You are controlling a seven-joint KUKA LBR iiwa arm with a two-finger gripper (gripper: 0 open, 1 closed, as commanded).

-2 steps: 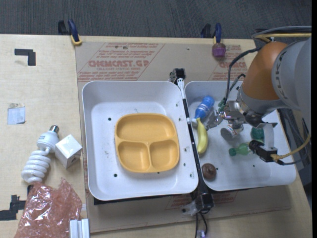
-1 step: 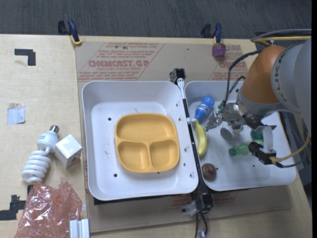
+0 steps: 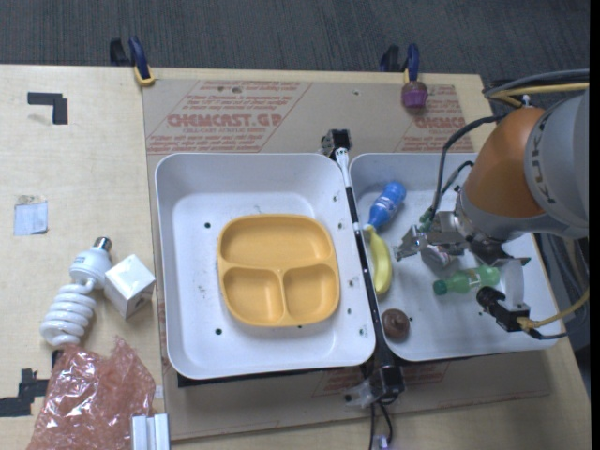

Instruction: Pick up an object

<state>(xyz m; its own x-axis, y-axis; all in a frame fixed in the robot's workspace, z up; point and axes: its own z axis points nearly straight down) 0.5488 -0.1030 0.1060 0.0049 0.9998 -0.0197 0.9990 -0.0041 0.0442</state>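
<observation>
Camera view, slant from above: pincer [image 3: 419, 248] is low inside the right white bin [image 3: 441, 331], wrist and orange band hanging over the bin's right half. You cannot tell from this angle whether it is wide or narrow, and nothing is visibly held. Candidate objects all lie in that bin: a green translucent plastic bottle [image 3: 466, 280] on its side just beside the pincer and partly under the wrist; a yellow banana [image 3: 379, 261] against the left wall; a blue and white bottle [image 3: 386, 202] above the banana; a small brown round object [image 3: 396, 322] near the front left corner. Risks, as judgement: the pincer sits between the banana and the green bottle, over bare floor, so a close here likely catches nothing. The green bottle looks round and smooth; pinched off-centre, expect it to roll or squirt out sideways. The banana hugs the wall, leaving little room for one side of the pincer, so expect a scrape on the rim or a shove of the bin. The yellow three-compartment plate [image 3: 278, 268] in the left white bin [image 3: 187, 326] is well apart and not at risk.
</observation>
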